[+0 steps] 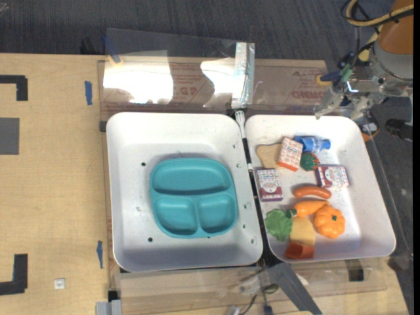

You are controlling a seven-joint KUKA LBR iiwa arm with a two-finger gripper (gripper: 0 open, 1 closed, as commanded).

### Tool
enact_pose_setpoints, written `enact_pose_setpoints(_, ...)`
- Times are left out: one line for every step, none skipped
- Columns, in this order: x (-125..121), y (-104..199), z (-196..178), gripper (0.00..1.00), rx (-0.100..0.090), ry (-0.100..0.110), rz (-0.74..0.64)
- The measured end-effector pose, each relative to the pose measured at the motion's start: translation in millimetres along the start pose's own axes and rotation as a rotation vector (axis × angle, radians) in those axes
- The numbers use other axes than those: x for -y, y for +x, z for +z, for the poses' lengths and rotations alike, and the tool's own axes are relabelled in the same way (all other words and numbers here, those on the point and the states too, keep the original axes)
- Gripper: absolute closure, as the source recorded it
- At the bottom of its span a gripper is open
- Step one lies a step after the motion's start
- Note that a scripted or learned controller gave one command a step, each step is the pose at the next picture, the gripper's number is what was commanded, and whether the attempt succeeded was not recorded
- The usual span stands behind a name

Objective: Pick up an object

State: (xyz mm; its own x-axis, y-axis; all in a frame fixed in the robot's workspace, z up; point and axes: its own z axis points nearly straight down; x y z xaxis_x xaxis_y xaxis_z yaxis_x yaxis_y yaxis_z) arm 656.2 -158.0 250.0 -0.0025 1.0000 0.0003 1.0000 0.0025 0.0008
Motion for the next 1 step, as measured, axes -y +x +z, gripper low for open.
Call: enact_pose_setpoints(29.6, 19.6, 140.3, 0.00, 0.004, -0.020, -0.008)
